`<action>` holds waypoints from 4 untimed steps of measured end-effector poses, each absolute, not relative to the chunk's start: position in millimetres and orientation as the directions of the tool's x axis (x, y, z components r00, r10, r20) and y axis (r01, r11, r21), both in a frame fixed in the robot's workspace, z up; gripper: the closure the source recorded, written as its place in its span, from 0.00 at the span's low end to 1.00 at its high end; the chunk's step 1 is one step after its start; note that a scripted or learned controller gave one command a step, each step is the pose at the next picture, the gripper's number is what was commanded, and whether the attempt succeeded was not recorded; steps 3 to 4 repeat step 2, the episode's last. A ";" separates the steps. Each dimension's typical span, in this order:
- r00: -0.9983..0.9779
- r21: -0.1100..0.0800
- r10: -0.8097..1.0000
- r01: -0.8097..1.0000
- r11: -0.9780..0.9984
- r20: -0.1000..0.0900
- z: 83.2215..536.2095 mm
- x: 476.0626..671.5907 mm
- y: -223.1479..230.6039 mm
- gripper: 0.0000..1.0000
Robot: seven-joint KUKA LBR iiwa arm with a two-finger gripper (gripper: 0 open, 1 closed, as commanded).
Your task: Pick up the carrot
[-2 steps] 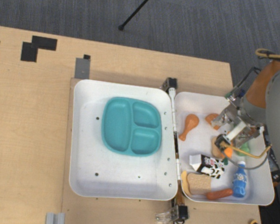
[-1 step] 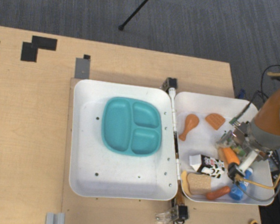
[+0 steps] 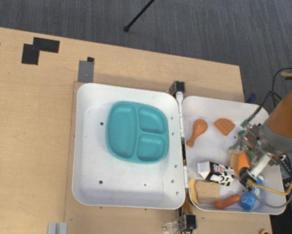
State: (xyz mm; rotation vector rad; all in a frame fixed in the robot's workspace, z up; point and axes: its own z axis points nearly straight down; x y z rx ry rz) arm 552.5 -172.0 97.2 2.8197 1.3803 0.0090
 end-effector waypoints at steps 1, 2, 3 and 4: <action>0.391 0.004 0.921 0.921 -0.391 0.003 135.5 567.6 -112.2 1.00; 0.307 0.005 0.952 0.952 -0.307 0.005 211.3 498.5 -68.5 1.00; 0.307 0.005 0.952 0.952 -0.307 0.005 211.3 498.5 -68.5 1.00; 0.307 0.005 0.952 0.952 -0.307 0.005 211.3 498.5 -68.5 1.00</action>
